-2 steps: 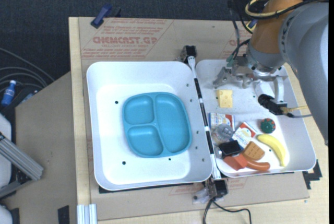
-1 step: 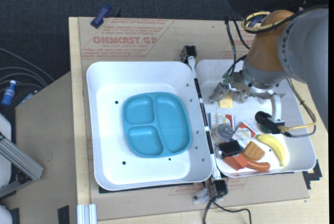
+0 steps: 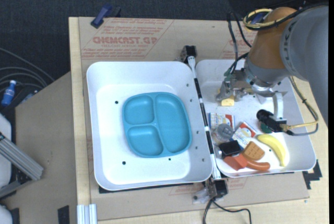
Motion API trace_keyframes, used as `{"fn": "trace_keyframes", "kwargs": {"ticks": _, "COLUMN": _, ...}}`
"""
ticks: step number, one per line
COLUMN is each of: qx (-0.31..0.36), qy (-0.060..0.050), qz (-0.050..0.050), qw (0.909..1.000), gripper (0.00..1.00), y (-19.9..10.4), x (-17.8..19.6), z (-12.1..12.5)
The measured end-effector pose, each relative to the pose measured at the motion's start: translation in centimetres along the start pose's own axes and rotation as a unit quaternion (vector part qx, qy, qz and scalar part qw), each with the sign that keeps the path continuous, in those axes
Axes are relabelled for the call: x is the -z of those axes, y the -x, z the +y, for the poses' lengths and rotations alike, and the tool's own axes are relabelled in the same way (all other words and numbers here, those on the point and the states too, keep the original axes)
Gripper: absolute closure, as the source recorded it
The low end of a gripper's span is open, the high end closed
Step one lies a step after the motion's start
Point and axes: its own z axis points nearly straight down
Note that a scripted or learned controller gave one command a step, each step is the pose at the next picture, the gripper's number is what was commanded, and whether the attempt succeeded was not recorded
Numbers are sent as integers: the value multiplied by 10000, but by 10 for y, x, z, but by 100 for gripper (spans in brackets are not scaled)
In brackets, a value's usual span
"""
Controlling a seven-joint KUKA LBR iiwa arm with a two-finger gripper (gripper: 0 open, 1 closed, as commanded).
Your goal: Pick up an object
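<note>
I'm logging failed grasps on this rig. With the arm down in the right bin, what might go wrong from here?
The pincer sits low by a small yellow piece near the right bin wall, so it may scrape the wall or nudge the piece away. The banana, the toast and the sausage lie crowded together, so a grasp there could catch two.

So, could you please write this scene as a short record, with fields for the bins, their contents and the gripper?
left bin: holds a blue divided plate
right bin: holds a banana, a hot dog and other small items
gripper: low over the right bin's far part, above a small yellow piece
grasp: fingers too unclear to judge
</note>
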Motion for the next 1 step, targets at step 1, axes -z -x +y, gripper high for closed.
{"fn": "trace_keyframes", "kwargs": {"ticks": 1, "qx": 9, "qy": 6, "qz": 1, "qw": 10000, "gripper": 100, "y": -59, "x": 127, "z": -104}}
